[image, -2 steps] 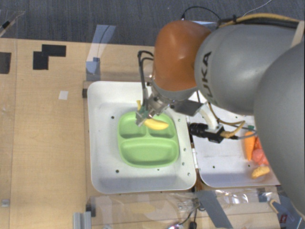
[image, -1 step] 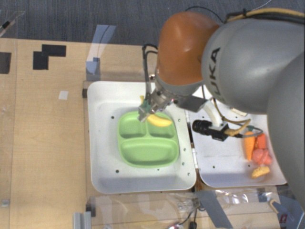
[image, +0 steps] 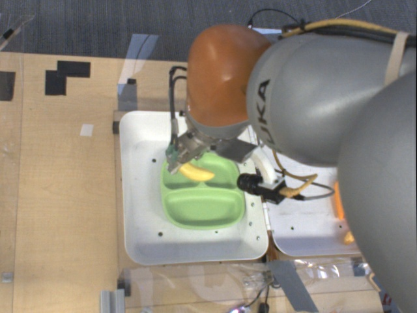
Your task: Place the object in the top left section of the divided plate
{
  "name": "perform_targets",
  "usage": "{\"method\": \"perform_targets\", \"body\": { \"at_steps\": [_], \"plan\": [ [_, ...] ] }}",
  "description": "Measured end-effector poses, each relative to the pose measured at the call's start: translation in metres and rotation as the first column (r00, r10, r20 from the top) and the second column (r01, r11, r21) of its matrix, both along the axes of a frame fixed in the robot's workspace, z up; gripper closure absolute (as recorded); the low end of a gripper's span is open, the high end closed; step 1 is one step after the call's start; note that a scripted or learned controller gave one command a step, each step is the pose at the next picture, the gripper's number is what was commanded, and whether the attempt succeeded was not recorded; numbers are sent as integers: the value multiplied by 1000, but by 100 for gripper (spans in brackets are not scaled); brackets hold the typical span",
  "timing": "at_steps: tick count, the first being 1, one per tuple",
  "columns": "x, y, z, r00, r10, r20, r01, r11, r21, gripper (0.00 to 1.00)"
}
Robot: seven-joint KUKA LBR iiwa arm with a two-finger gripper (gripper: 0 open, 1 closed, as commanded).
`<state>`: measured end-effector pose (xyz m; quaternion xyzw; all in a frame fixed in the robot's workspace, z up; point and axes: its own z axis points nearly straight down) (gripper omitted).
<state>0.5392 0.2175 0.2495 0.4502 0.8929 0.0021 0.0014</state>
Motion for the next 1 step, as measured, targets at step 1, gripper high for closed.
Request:
{"method": "perform_targets", "body": {
  "at_steps": [1],
  "plan": [
    [0, 0, 0, 1000, 0, 0, 0, 1000, 0, 0]
  ]
}}
